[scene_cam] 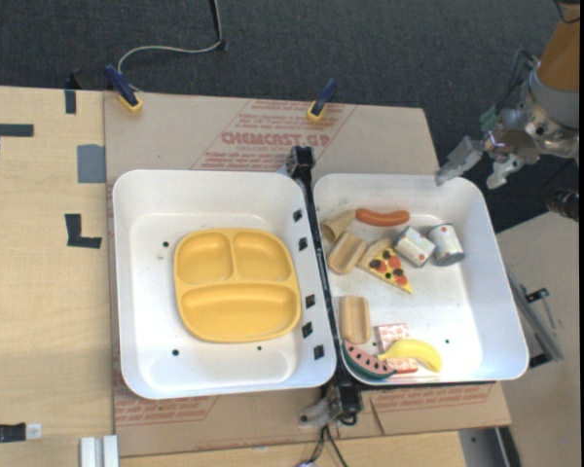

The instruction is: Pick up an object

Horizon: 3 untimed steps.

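Left bin: holds a yellow divided plate, left of the sausage.
Bun: just below-left of the sausage.
Sausage: lies near the far wall of the right bin.
Pizza slice: just below the sausage.
Cans: just right of the sausage.
Banana: well below the sausage, at the near wall.
Gripper: above the bin's far-right corner, up-right of the sausage, fingers spread, nothing between them.

I see a light wooden bench with a brown cardboard sheet lying flat on it. Two blue and yellow clamps pinch the sheet's far edge. Two white bins sit side by side on the cardboard, the left bin and the right bin, touching, I think.
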Available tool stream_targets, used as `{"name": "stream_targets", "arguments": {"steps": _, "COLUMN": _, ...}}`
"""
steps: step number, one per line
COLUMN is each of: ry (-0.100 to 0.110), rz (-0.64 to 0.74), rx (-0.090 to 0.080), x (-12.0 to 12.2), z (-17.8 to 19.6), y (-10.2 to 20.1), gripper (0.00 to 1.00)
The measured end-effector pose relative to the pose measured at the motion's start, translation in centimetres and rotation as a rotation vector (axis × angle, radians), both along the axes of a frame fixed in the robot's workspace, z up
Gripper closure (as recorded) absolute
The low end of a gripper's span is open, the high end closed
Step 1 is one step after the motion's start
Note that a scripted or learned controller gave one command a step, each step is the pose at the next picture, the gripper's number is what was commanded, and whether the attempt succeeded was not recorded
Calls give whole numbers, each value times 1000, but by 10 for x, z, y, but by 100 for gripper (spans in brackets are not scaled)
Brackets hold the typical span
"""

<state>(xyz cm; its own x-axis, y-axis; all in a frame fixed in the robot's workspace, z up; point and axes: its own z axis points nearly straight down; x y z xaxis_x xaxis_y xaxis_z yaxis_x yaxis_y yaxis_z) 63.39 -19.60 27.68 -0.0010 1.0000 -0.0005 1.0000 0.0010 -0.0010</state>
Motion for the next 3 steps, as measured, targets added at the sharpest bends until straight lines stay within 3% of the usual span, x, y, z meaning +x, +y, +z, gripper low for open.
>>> {"name": "stream_targets", "arguments": {"steps": 1, "ry": 2, "rz": 0, "rx": 2, "x": -34, "z": -173, "y": 25, "gripper": 0}}
{"name": "stream_targets", "arguments": {"steps": 2, "ry": -2, "rz": -2, "rx": 0, "x": -150, "z": -191, "y": 76, "gripper": 0}}
{"name": "stream_targets", "arguments": {"steps": 3, "ry": -7, "rz": 1, "rx": -1, "x": -83, "z": -190, "y": 95, "gripper": 0}}
